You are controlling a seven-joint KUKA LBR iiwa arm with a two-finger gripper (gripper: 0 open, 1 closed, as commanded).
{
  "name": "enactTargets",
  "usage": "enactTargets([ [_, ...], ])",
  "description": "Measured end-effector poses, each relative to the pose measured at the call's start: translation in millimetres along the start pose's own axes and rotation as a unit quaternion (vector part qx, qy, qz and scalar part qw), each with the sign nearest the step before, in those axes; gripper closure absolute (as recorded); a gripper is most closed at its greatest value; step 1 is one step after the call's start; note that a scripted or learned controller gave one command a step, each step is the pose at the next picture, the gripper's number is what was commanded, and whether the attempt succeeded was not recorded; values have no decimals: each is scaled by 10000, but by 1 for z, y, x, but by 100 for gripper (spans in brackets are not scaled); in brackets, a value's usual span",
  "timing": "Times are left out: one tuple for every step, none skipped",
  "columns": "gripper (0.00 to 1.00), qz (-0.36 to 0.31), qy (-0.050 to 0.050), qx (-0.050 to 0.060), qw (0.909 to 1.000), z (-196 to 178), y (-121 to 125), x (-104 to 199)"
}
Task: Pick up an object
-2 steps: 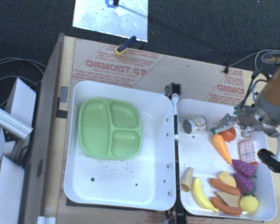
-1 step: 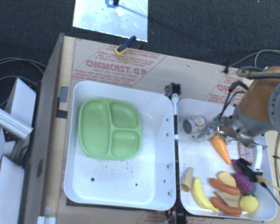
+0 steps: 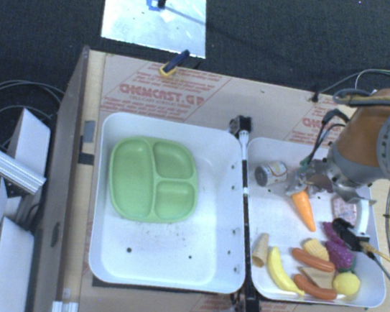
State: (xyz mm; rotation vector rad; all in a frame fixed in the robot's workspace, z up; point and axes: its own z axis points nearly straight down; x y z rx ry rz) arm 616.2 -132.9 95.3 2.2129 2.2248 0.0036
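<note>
My gripper (image 3: 306, 180) hangs low over the upper part of the right bin (image 3: 370, 298), under the arm's orange band. It sits just above the top end of an orange carrot (image 3: 306, 210) and just right of a small can (image 3: 271, 172) lying on its side. The view does not show whether it touches either one. Further down the bin lie a purple eggplant (image 3: 338, 247), a corn cob (image 3: 315, 247), two sausages (image 3: 314, 262), a banana (image 3: 280, 270), a lemon (image 3: 346, 283) and a pale cone-shaped piece (image 3: 261, 249).
The left bin (image 3: 165, 256) holds a green divided plate (image 3: 154, 180). A pink item (image 3: 343, 209) lies by the right bin's right wall, under the arm. Cables run along the bench at the right. A ridge (image 3: 243, 195) separates the two bins.
</note>
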Motion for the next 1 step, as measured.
enactTargets([
  [100,5,8,0,10000,-90,-30,74],
])
